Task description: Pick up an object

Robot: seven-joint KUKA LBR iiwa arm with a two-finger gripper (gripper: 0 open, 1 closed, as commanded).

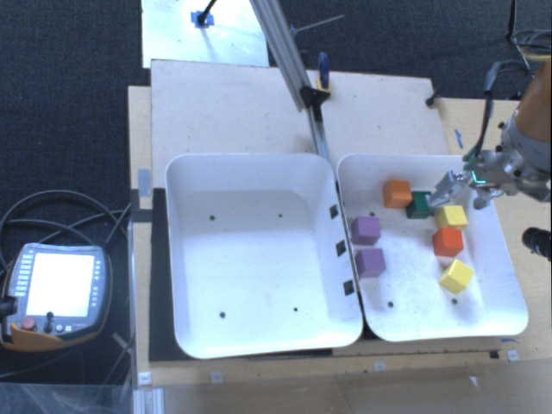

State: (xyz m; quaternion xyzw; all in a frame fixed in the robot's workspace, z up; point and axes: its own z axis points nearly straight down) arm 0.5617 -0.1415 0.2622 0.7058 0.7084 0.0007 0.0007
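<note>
The right bin holds several small cubes: an orange one, a green one, a yellow one, a red-orange one, a second yellow one and two purple ones. My gripper reaches in from the right and hangs over the bin's far right part, just above the upper yellow cube and beside the green one. Its fingers stand open, with nothing between them.
The left bin lies beside the right one, with a shared rim between them. A slanted metal pole crosses the board behind the bins. A teach pendant sits on the floor at the left.
</note>
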